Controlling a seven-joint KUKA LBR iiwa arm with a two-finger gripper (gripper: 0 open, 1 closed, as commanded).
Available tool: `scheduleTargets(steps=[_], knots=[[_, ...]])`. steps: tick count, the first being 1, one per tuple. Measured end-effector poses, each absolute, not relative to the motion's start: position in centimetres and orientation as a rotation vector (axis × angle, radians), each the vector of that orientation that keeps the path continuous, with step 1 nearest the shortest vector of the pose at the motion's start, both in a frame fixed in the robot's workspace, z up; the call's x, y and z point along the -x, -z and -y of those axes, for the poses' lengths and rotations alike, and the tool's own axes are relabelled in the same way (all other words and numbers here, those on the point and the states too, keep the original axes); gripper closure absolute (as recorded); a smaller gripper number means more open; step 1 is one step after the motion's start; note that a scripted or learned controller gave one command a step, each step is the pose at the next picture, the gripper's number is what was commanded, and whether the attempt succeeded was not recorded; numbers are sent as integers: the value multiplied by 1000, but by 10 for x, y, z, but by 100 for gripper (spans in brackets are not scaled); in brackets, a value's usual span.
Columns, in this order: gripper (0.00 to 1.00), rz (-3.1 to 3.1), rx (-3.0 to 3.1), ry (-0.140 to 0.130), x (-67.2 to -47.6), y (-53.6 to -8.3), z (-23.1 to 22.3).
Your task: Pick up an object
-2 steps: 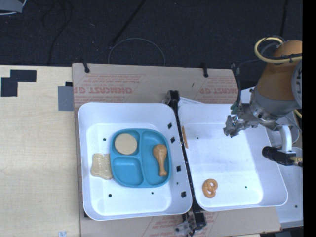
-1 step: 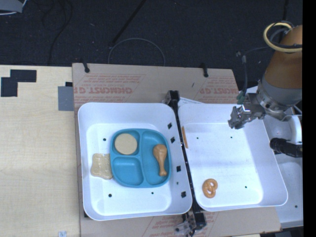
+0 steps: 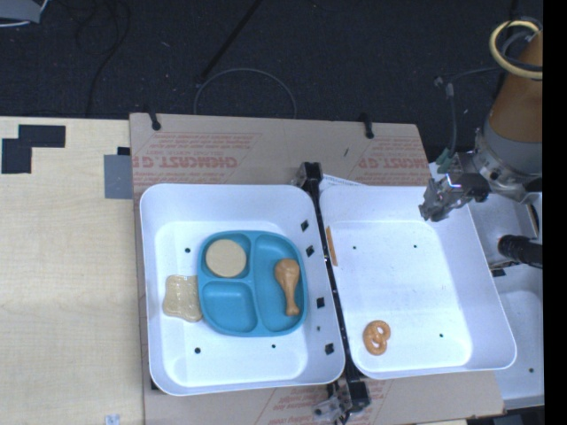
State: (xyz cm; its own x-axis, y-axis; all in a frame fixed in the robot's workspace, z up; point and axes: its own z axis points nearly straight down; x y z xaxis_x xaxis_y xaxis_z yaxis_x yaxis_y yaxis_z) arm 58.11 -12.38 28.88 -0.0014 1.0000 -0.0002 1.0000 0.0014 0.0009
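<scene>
A small tan pretzel [image 3: 376, 336] lies near the front of the right bin [image 3: 461, 273], on bare white plastic. In the left bin [image 3: 168, 215], a blue divided tray [image 3: 239, 312] holds a drumstick [image 3: 289, 284]. The gripper [image 3: 439, 200] hovers over the right bin's far rim, too blurred to judge.

You can read little here. The cardboard sheet [image 3: 266, 149] under the two bins carries red print, seen upside down from this camera; the line above the left bin [image 3: 168, 204] appears to read "CHEMCAST", though the letters are blurred. More red print shows on the cardboard's near edge, too small to read.
</scene>
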Motion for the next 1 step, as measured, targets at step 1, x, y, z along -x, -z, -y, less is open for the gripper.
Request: scheduleTargets(steps=[1], knots=[[100, -2227, -2221, 3, -587, -267, 75]])
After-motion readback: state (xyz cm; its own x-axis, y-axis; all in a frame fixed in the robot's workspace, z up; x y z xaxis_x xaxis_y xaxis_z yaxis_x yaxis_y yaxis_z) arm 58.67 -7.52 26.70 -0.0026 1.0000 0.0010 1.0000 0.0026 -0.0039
